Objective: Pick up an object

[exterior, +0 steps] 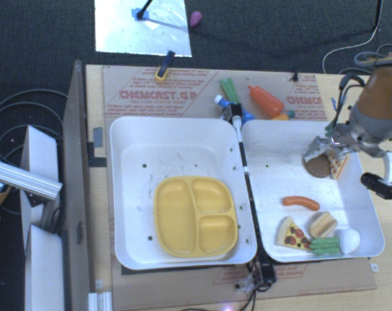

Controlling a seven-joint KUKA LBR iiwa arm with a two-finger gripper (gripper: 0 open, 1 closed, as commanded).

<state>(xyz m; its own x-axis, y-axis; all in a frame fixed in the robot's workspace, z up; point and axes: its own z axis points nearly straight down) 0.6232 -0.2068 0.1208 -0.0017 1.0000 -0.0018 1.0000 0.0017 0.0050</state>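
Nearest the camera, along the right bin's [264, 193] front edge, lie a pizza-slice toy [291, 234], a tan bread piece [322, 224], a ridged green piece [324, 245] and a smooth white egg [348, 240], with a glossy red sausage [300, 203] just behind. Beside it, the left bin [134, 173] holds a yellow three-compartment tray [196, 216]. Toward the right bin's far right edge, the gripper [326, 149] sits over a brown round piece [317, 166]; whether its fingers are apart cannot be told.

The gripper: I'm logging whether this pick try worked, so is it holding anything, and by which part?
It cannot be told. The gripper is low over a brown round object in the right bin, but no grasp is visible.
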